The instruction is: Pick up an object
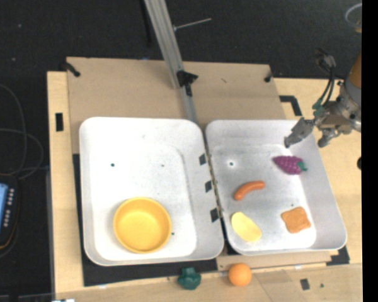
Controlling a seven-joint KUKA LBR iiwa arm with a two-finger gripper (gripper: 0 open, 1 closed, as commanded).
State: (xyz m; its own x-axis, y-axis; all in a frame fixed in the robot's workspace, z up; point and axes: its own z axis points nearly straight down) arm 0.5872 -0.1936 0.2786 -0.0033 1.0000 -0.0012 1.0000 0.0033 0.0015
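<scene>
A yellow bowl [142,224] sits in the left bin [138,143]. The right bin [252,143] holds a pale yellow piece [246,226], an orange sausage [249,189], a purple grape bunch [288,164] and an orange square piece [295,219]. The gripper [310,135] hovers near the grapes, fingers [295,134] spread, gripping nothing.

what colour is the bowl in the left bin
Yellow; the bowl shows best in the camera view.

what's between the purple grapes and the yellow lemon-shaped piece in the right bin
In the camera view, the orange hot dog lies between the purple grapes and the yellow piece, apart from both.
</scene>
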